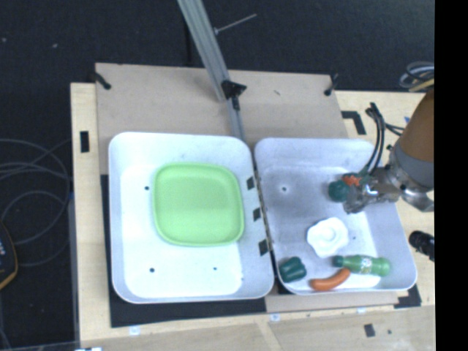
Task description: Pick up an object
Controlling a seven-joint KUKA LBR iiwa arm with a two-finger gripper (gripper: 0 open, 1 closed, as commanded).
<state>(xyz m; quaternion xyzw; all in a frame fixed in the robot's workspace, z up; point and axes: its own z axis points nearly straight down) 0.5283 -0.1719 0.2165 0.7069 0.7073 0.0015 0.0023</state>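
My gripper [356,194] reaches in from the right and hangs low over the right bin [292,168], near its right wall. A small dark teal round object [337,190] lies right against the gripper's left tip, and I cannot make out whether it is held. Nearer the front of this bin lie a white round-lobed piece [326,236], a green bottle with a white label [363,265], an orange sausage-shaped thing [329,280] and a dark green block [292,269].
A square light green plate [197,203] lies flat in the left bin [131,269]. A grey metal pole [208,46] slants up from the back edge between the bins. Black cables [376,134] hang by the arm at the right.
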